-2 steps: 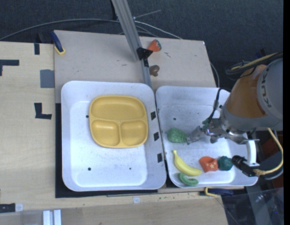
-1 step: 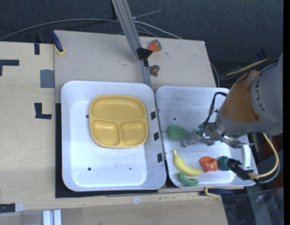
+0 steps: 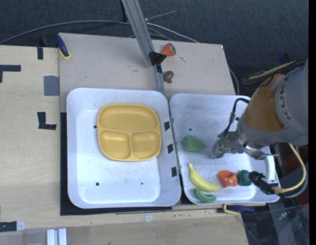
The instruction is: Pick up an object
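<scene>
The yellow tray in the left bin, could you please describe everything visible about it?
The yellow tray looks like smooth moulded plastic, rounded at the corners, with three compartments: one wide section at the far side and two smaller ones nearer the camera. It lies flat, open side up, on the floor of the left bin, towards its far right part.

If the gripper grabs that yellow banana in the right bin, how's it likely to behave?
The banana looks like a smooth moulded toy, so probably stiff and light. Its curved, glossy surface may slip or pivot between fingers if pinched off-centre. It lies against a green piece near the right bin's front wall, so a push would likely nudge that too.
</scene>
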Robot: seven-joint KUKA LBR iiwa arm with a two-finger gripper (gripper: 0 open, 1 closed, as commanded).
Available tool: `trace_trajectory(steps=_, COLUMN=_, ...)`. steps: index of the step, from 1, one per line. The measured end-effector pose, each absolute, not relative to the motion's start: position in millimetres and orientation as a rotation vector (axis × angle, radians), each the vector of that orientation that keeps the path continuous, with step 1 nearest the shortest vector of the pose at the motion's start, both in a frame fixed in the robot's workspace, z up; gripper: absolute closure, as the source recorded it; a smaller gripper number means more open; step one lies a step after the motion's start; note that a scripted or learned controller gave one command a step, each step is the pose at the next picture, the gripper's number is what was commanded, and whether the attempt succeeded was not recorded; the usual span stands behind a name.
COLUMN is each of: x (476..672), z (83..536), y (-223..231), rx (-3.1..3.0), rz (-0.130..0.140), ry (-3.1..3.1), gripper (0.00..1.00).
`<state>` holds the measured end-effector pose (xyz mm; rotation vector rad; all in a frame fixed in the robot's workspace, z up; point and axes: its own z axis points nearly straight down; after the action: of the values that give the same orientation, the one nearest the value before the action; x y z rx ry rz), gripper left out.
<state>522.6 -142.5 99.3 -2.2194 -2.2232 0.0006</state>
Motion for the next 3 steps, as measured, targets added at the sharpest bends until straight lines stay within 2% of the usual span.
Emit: trace_trajectory(steps=3, x=521.5, z=275.4, y=-152.7, rx=-2.224, rz=-0.003, ry=-2.226, gripper=1.0)
